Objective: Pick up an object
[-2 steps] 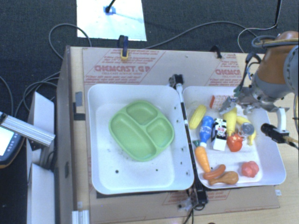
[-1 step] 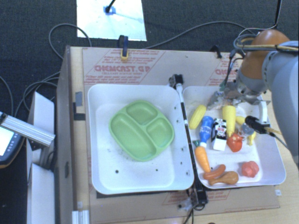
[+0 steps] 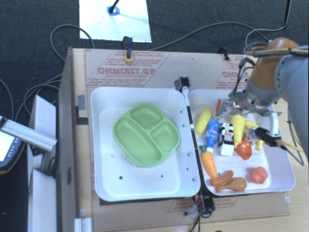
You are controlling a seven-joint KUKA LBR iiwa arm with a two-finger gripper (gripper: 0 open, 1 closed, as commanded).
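The right bin (image 3: 285,178) holds several toy foods. Among them are a yellow corn cob (image 3: 203,120), a blue bottle (image 3: 212,133) and a black-and-white carton (image 3: 227,138). A tall yellow piece (image 3: 238,127), a red pepper (image 3: 244,151) and an orange carrot (image 3: 209,164) lie close by. Along the front wall lie a sausage (image 3: 221,179), a brown drumstick (image 3: 235,183) and a red lump (image 3: 259,175). My gripper (image 3: 231,106) hangs low over the bin's back part, just behind the tall yellow piece and right of the corn. I see nothing held in it.
A green divided plate (image 3: 146,135) lies in the left bin (image 3: 104,178). A black rail (image 3: 190,129) separates the two bins. The grey arm with its orange band (image 3: 270,66) comes in over the right bin's back right corner. Cables trail along the bench's back edge.
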